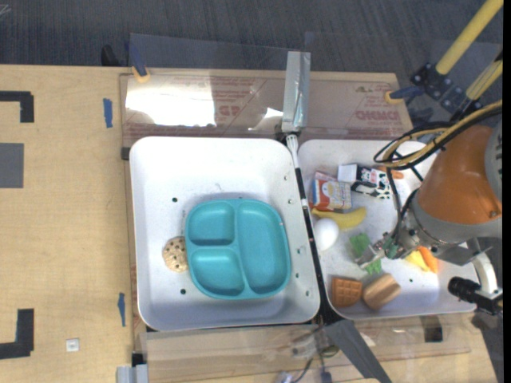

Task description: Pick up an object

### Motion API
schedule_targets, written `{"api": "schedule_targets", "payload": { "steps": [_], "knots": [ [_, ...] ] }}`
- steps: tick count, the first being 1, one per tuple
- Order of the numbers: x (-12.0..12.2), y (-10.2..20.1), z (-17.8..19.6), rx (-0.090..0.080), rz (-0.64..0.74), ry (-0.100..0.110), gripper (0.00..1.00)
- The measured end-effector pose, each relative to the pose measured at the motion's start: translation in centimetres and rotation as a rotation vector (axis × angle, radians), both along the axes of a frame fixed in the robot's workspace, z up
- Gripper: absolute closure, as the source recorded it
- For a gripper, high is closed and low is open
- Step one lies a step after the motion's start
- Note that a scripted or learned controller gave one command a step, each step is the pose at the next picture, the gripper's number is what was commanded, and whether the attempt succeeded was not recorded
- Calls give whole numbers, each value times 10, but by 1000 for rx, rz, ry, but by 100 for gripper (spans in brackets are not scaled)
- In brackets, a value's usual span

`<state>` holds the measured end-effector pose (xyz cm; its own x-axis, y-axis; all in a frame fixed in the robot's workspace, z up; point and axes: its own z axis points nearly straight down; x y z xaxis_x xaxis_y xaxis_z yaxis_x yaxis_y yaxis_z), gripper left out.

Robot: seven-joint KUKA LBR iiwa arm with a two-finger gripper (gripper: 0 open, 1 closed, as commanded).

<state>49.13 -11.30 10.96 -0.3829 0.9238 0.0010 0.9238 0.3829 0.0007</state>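
My gripper (383,247) is down low in the right bin (415,298), under the orange wrist band. It sits among small toy foods. A green leafy piece (358,242) lies right at its left side and another green bit (373,267) just below it. An orange carrot (424,259) lies to its right. A brown bread roll (381,290) and a waffle (346,291) rest near the bin's front edge. A white egg (326,233), a yellow banana (350,218) and a red-and-white carton (331,192) lie further left.
The left bin (160,182) holds a teal divided plate (237,247) with a cookie (175,254) at its left side. A black-and-white patterned item (369,179) lies at the back of the right bin. Cables hang over the arm. A ridge divides the bins.
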Motion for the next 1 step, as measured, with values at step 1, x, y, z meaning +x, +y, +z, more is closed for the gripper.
{"api": "schedule_targets", "payload": {
  "steps": [1],
  "knots": [
    [79,65,88,1,-153,-7,100]
  ]
}}
